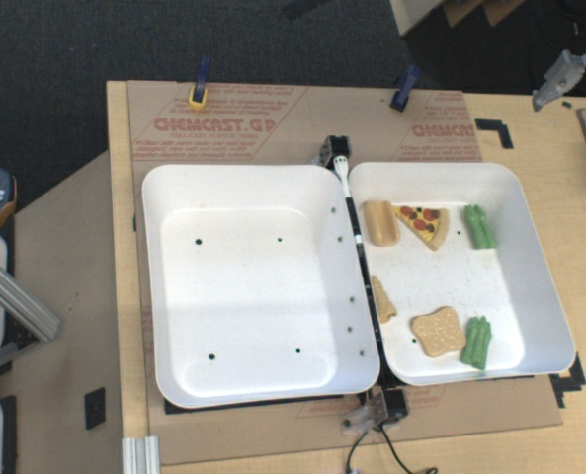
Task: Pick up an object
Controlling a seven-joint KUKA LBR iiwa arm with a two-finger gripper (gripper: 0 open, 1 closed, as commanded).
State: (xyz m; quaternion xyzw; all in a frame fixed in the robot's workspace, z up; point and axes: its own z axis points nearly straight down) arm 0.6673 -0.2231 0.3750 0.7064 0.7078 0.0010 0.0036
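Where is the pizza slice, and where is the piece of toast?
pizza slice point(423, 223): camera view, the point is on the red topping in the middle of the slice.
piece of toast point(438, 332): camera view, the point is on the middle of its tan top face.

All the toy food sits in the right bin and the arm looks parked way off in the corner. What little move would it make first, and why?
Probably a swing in over the right bin, then a pause above one piece. The gripper sits at the far upper right, off the bins, with nothing visibly in it. The pizza slice looks like a fair first target: it lies flat with bare white floor around it, while the toast lies right against a green vegetable.
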